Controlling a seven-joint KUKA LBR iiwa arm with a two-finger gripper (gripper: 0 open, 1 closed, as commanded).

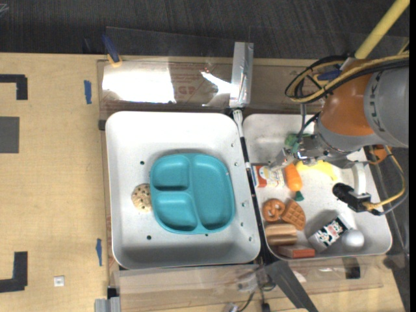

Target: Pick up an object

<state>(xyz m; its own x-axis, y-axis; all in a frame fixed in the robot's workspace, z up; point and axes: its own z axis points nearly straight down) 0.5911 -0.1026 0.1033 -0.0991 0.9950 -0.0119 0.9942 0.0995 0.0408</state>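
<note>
My gripper (292, 156) reaches down into the right bin (377, 239) near its upper middle. Directly under its tip lies an orange carrot (295, 177), which touches or sits just below the gripper; the view does not show it being gripped. A yellow banana (323, 168) lies just right of the carrot, partly under the wrist. A small red and white carton (261, 176) lies to the carrot's left, against the bin's left wall.
Lower in the right bin lie a pretzel (273, 208), a waffle (294, 216), a brown block (281, 234) and a black and white can (331, 233). The left bin (123, 135) holds a teal divided plate (193, 192) and a cookie (141, 196). Cables hang by the arm at the right.
</note>
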